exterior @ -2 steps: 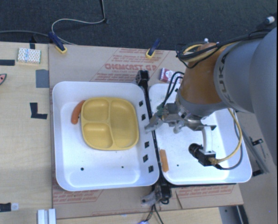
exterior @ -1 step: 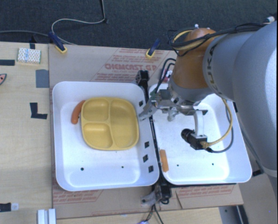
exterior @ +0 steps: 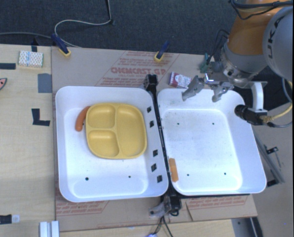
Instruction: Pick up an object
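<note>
A yellow divided plate (exterior: 116, 131) lies in the left bin (exterior: 73, 181). An orange sausage-shaped piece (exterior: 80, 119) rests against the plate's left edge. A second small orange piece (exterior: 173, 169) lies at the near left side of the right bin (exterior: 245, 177). My gripper (exterior: 204, 91) hangs over the far edge of the right bin, open, its two fingers spread apart with nothing between them. It is well away from both orange pieces and the plate.
A small red and white packet (exterior: 178, 79) lies on the cardboard just beyond the right bin, left of my gripper. Blue and yellow clamps (exterior: 161, 52) hold the cardboard's far edge. Black clips (exterior: 150, 81) join the bins along the middle.
</note>
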Robot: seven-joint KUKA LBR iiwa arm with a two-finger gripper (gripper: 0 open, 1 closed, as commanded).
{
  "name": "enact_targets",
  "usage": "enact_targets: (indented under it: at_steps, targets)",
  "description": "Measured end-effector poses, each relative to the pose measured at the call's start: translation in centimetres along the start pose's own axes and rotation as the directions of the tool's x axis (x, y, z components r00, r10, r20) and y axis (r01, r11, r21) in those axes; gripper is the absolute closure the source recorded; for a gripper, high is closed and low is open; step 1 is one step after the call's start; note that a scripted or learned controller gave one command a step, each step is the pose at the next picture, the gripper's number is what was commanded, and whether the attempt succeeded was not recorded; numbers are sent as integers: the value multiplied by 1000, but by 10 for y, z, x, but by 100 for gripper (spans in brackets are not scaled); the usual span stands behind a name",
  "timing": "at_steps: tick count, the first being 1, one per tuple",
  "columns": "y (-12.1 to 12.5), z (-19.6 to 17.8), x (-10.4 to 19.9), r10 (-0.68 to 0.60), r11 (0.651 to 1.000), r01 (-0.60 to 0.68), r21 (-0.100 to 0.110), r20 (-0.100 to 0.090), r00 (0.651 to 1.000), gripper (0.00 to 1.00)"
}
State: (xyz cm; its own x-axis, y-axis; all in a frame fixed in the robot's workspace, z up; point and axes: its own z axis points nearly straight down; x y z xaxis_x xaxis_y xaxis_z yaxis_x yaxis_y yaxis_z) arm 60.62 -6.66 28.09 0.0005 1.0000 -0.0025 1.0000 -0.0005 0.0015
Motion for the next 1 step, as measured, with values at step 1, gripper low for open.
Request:
enact_targets:
  at_steps: [1]
  targets:
    - [26, 98, 43, -2, 1000, 2, 6, -3, 1000, 0]
